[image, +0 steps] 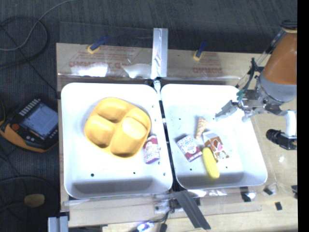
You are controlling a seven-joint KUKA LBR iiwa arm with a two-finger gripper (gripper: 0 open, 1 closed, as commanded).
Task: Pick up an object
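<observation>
The right bin holds a small cone-shaped item, a red and white packet, a brown packet and a yellow banana, clustered near its middle. In the left bin lie a large lumpy yellow object and a small pink and white pouch by the dividing wall. My gripper hangs over the right bin's upper right part, up and to the right of the cone-shaped item and apart from it. Nothing shows in its grasp.
The grey arm with its orange band comes in over the bench's right edge. A handheld controller lies on the floor to the left. Taped plastic sheeting covers the bench behind the bins.
</observation>
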